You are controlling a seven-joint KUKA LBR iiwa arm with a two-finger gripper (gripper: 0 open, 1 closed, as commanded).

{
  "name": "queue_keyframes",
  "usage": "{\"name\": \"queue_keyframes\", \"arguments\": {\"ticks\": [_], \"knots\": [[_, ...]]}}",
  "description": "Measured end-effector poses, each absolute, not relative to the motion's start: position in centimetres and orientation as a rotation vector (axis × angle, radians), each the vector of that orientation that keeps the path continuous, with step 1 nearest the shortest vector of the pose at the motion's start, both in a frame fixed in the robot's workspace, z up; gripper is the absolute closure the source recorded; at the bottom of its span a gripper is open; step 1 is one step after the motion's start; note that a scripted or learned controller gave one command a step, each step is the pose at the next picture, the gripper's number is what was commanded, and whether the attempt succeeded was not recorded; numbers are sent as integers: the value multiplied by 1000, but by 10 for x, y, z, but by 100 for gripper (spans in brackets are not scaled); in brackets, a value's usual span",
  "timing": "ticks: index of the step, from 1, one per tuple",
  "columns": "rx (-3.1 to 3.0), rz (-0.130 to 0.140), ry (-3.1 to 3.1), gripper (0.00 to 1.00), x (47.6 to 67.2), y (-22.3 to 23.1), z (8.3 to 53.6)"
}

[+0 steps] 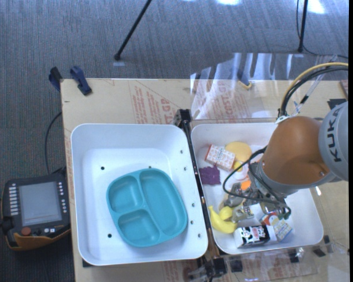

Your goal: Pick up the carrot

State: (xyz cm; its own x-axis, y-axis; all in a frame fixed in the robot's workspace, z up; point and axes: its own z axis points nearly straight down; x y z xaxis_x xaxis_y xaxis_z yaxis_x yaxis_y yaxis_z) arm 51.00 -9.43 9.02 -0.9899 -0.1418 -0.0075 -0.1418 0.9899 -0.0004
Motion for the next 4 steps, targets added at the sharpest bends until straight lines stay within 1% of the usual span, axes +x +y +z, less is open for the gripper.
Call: {"name": "queue_keyframes", "arguments": {"ticks": [1, 2, 3, 4], "knots": [[-10, 4, 3128, 100, 561, -33, 192], [-339, 1, 3123, 100, 521, -94, 182], [-401, 1, 3106, 100, 528, -117, 91], [-402, 0, 3105, 0, 529, -117, 91]]}}
